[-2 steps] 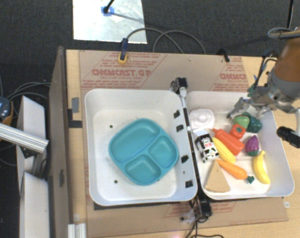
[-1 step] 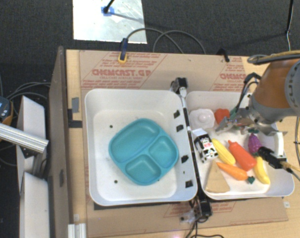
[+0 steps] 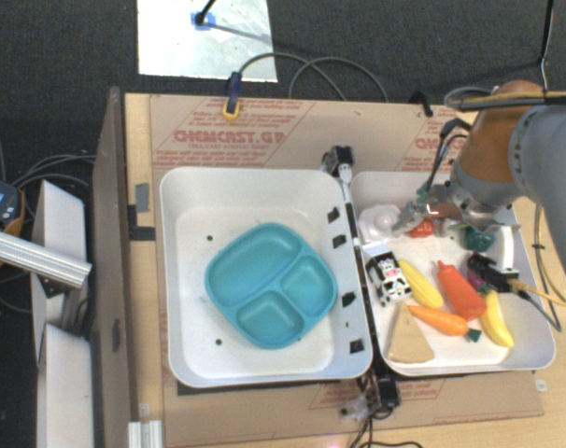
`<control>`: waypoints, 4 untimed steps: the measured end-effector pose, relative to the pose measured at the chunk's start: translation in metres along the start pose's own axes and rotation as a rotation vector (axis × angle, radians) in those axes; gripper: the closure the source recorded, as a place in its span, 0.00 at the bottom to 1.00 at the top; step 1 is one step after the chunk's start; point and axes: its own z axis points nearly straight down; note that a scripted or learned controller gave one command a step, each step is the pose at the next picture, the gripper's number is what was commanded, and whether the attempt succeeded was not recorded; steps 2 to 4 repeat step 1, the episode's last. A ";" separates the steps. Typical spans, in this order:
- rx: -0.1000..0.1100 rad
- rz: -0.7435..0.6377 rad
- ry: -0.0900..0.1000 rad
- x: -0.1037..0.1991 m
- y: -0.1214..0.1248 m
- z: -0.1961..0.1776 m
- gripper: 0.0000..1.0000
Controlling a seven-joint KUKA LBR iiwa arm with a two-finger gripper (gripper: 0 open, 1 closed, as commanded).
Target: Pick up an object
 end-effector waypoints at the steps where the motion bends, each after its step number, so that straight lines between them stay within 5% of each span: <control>1: 0.000 0.000 0.000 0.000 -0.001 -0.011 1.00; 4: 0.000 0.000 0.000 0.000 -0.001 -0.011 1.00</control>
